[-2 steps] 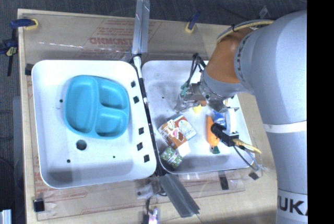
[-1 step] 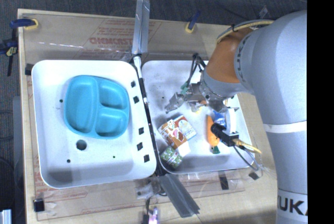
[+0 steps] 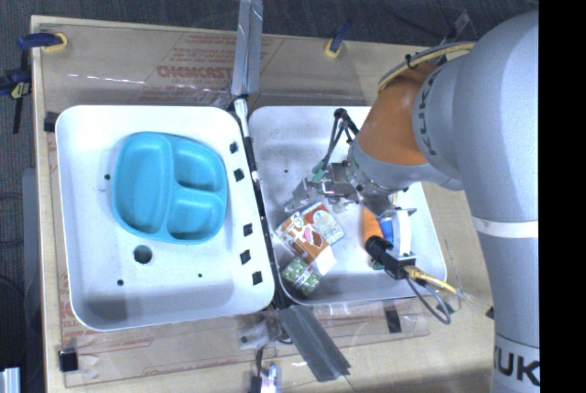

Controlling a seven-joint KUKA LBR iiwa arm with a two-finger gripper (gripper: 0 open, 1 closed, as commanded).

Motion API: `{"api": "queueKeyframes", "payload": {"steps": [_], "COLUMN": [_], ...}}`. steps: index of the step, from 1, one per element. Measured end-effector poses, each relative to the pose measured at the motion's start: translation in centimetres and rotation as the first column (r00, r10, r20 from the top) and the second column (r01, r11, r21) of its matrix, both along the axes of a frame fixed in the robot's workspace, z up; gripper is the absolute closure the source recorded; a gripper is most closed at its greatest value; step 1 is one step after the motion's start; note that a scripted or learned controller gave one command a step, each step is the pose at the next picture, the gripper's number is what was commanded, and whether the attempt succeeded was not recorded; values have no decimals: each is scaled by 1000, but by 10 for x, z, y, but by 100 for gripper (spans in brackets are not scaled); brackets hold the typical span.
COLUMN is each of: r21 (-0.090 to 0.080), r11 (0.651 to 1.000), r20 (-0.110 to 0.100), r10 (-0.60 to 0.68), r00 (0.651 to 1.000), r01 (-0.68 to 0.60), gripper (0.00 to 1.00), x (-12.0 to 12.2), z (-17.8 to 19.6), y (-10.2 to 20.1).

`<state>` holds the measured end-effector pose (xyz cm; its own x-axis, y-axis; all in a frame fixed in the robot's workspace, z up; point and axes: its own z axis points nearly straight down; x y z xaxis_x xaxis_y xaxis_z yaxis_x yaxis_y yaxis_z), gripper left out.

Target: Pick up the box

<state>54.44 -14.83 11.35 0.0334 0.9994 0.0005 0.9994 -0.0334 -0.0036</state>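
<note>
Camera view shows me the small orange-and-white printed cardboard box (image 3: 311, 234) lying in the right white bin (image 3: 286, 133), near its left wall. A green-patterned packet (image 3: 302, 273) touches the box's near edge. The gripper (image 3: 316, 191) sits at the box's far edge, and I cannot tell whether it is spread or closed. A blue divided plastic tray (image 3: 169, 185) lies in the left white bin (image 3: 92, 290).

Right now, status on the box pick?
Gripper over right bin, at far edge of box. Box lying in the bin. Green packet against its near side.
</note>
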Motion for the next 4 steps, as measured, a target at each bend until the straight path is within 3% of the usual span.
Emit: {"api": "queueKeyframes", "payload": {"steps": [1, 2, 3, 4], "r21": [-1, 0, -1, 0], "r11": [999, 973, 977, 977], "r20": [1, 3, -1, -3], "r10": [-33, -231, -214, -211], "r00": [999, 973, 977, 977], "r01": [33, 231, 214, 211], "gripper": [0, 0, 0, 100], "x": [8, 51, -2, -2], "z": [-22, -21, -23, -13], "y": [-9, -23, -12, -12]}}
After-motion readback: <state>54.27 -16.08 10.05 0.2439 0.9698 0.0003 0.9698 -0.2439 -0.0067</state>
